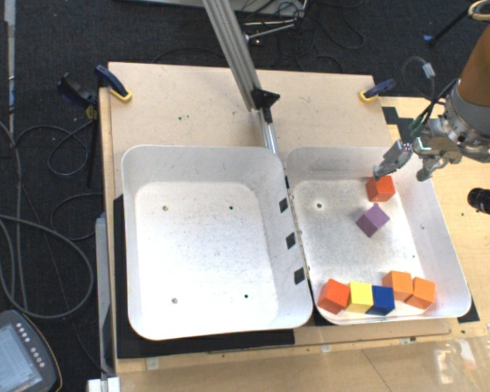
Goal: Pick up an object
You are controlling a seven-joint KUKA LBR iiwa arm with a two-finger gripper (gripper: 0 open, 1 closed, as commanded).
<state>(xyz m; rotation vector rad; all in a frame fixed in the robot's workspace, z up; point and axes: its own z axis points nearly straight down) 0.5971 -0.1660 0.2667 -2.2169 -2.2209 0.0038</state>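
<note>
My gripper hangs over the far right part of the right bin, open, with nothing between its fingers. Its left fingertip is just above an orange cube, which rests on the bin floor. A purple cube lies tilted a little nearer the front. Along the bin's front wall sits a row of cubes: orange, yellow, blue, and two more orange ones.
The left bin stands beside the right one, the two meeting at a ridge with black marks. A slanted metal pole rises from the bench behind the bins. Clamps sit at the bench's far corners.
</note>
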